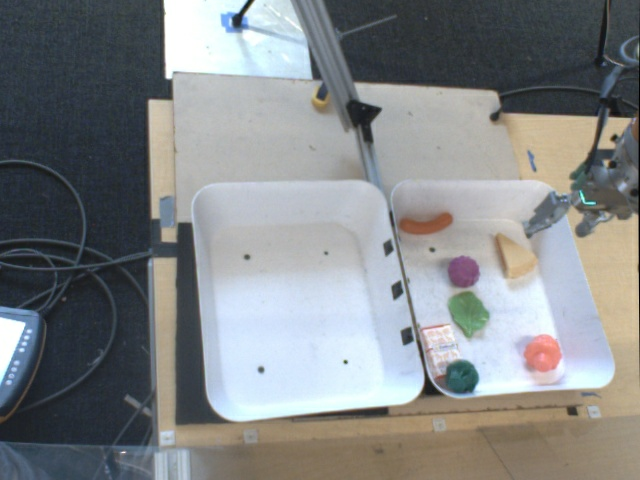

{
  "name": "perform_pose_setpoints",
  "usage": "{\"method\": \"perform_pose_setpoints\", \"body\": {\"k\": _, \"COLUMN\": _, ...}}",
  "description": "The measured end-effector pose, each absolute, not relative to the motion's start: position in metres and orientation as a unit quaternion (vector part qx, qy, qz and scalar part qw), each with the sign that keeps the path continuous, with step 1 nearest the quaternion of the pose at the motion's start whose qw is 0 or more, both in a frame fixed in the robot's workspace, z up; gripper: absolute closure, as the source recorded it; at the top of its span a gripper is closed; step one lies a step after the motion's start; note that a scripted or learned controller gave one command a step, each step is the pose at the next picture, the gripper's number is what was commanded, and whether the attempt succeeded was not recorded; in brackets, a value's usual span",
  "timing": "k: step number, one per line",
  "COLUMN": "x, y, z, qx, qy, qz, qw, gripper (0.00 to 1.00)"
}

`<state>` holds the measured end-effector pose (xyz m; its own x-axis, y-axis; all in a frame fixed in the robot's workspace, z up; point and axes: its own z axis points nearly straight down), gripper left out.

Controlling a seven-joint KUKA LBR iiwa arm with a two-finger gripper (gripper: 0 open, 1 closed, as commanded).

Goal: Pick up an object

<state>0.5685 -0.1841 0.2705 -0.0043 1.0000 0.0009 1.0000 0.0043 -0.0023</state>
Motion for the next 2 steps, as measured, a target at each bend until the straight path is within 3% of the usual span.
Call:
{"method": "perform_pose_setpoints", "body": {"k": 1, "x": 0.569, "y": -0.184, "z": 0.273, "qx": -0.705, "qy": -0.709, "qz": -0.0005, "qw": -0.001, "gripper": 0.00}}
{"method": "perform_pose_setpoints", "body": {"k": 2, "x": 0.578, "y": -0.179, "z": 0.216, "qx": -0.706, "qy": -0.709, "qz": 0.0006, "qw": 0.001, "gripper": 0.00}}
